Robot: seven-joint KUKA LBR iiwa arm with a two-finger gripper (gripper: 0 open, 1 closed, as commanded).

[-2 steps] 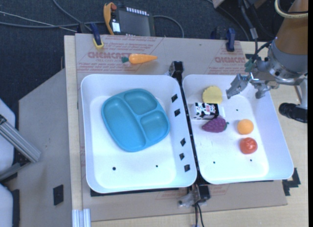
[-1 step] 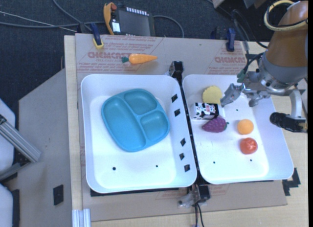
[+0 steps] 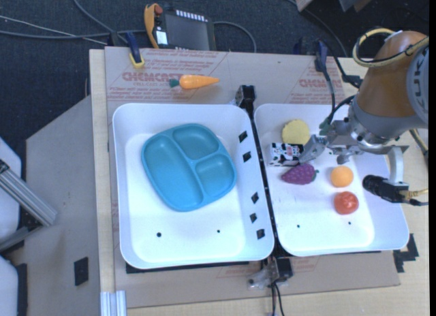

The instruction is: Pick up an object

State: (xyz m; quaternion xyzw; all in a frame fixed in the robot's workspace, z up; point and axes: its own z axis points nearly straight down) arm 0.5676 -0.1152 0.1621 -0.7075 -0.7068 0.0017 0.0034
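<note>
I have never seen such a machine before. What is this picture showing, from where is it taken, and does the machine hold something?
One camera above the bench looks down at a slant. The grey and orange shape at the right is a robot arm; its hand reaches into the right white bin. That bin has toy food: a yellow piece, a purple grape bunch, an orange ball, a red tomato and a small black-and-white item. The left bin holds a blue divided plate. A toy carrot lies on the board behind. The hand is just above the grapes; I cannot tell if it grips anything.
</note>
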